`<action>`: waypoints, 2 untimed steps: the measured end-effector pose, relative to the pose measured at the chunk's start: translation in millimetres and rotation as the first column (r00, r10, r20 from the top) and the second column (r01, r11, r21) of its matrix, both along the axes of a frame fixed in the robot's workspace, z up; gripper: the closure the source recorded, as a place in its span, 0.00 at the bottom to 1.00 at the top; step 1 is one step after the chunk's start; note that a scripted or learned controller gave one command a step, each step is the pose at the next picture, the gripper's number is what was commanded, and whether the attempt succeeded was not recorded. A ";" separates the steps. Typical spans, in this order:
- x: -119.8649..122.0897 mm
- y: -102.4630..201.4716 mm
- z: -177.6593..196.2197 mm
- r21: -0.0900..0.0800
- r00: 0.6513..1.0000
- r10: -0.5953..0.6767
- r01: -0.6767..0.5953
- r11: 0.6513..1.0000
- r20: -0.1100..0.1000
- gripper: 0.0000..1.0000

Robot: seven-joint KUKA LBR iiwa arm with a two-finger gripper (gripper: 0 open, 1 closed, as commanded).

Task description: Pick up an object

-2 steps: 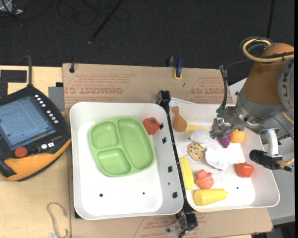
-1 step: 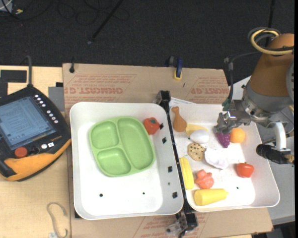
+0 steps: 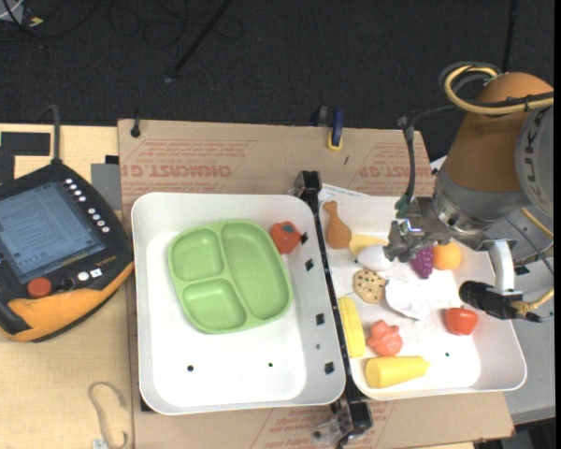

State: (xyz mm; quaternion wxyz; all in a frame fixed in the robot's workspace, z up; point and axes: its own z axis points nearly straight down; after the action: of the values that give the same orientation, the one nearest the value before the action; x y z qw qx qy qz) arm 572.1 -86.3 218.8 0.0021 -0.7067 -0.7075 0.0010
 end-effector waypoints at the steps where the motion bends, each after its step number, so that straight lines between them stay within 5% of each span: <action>1: 7.4 -2.8 11.9 -0.001 1.000 0.000 0.000 1.000 0.002 1.00; 2: -2.7 2.8 -1.8 -0.001 1.000 -0.004 0.004 1.000 0.000 1.00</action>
State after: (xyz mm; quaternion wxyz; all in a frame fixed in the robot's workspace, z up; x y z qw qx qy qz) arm 569.5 -83.5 217.0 0.0019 -0.7081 -0.7061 0.0015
